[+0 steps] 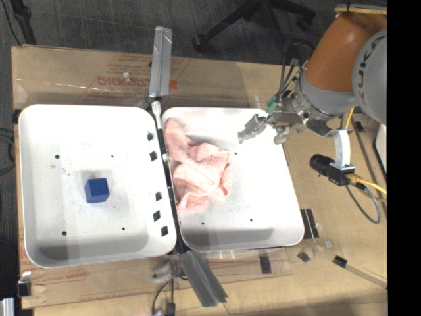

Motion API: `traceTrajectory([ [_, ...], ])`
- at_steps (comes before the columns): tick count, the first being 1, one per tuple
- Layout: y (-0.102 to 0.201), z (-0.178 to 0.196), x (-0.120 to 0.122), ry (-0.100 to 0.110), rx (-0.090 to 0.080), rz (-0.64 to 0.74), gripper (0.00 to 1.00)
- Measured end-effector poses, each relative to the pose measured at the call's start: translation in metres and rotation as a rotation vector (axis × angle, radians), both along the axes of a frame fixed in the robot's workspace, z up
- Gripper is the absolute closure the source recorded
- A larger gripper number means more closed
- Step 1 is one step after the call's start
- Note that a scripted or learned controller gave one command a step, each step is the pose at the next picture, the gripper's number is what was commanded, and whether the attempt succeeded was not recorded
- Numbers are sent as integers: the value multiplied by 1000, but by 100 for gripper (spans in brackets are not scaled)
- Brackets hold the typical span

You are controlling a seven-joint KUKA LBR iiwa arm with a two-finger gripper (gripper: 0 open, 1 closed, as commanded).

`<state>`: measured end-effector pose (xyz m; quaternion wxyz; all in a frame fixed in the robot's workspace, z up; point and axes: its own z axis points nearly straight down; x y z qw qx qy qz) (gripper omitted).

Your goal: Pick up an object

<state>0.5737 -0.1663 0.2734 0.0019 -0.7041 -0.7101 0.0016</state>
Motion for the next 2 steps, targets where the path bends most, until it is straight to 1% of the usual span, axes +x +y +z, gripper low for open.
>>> traceTrajectory([
  [1, 41, -180, 4, -6, 0, -44, 0],
  [2, 42, -170, 4, -4, 1, -38, 100],
])
